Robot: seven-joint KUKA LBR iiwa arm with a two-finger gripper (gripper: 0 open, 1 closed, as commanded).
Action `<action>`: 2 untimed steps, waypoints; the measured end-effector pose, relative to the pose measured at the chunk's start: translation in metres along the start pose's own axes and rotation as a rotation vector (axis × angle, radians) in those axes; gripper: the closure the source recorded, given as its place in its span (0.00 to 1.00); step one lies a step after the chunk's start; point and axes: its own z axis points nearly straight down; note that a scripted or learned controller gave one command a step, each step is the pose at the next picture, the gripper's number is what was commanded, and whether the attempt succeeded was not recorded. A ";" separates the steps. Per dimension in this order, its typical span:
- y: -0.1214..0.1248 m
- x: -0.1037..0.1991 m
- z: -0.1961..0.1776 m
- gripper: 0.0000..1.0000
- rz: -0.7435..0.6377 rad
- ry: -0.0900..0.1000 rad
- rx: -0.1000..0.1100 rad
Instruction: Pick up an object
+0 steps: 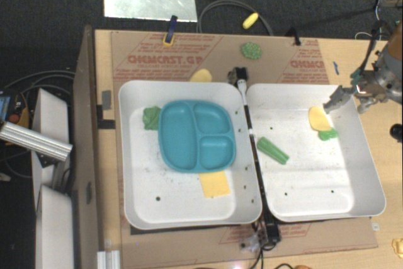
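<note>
In the right bin (352, 198), a yellow piece with a small green bit (321, 121) rests near the far right side. A long green piece (272, 150) lies near that bin's left wall. The left bin (135, 198) holds a blue divided plate (196, 135), a green leafy piece (151, 117) at the plate's left and a flat yellow square (215, 184) in front of it. My gripper (350, 101) hangs over the right bin's far right corner, just above and right of the yellow piece. Its fingers (335, 99) stand open with nothing between them.
On the cardboard behind the bins sit a round green item (251, 50) and a pale yellow item (201, 76) at the left bin's far rim. A black clip (239, 77) sits where the bins meet. Cables run behind the bench.
</note>
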 end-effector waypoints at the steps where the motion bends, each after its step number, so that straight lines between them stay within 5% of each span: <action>1: -0.007 0.088 0.119 0.00 -0.008 0.007 0.011; 2: 0.086 0.042 0.057 0.00 -0.003 -0.005 -0.014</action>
